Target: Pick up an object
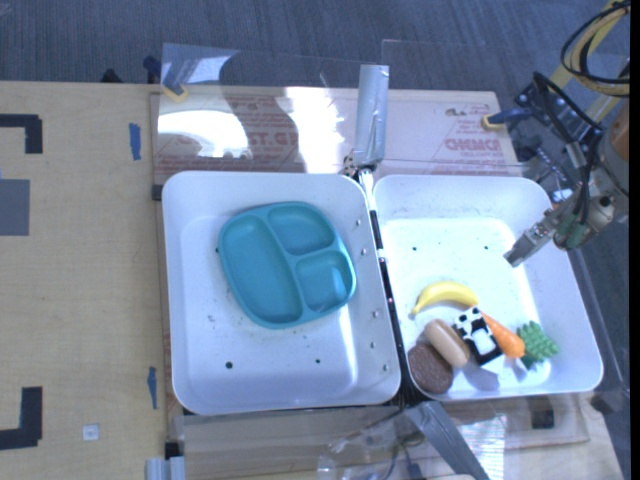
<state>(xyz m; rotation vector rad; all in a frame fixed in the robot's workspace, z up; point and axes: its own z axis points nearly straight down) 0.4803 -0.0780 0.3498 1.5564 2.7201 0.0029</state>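
Toys heaped at near edge of right bin [560,308], around 6 o'clock of it: brown cookie [431,368], bun [448,342], black-white piece [478,334], carrot [505,336], green sprig [538,343]. Banana [446,293] just behind, slightly apart, so probably easiest pick. Left bin [190,298] holds teal divided plate [287,262] at centre, flat. Gripper [527,245] farther back, at 2 o'clock of right bin, above bare floor, carries nothing; whether open or closed, cannot tell. Pick not yet begun.
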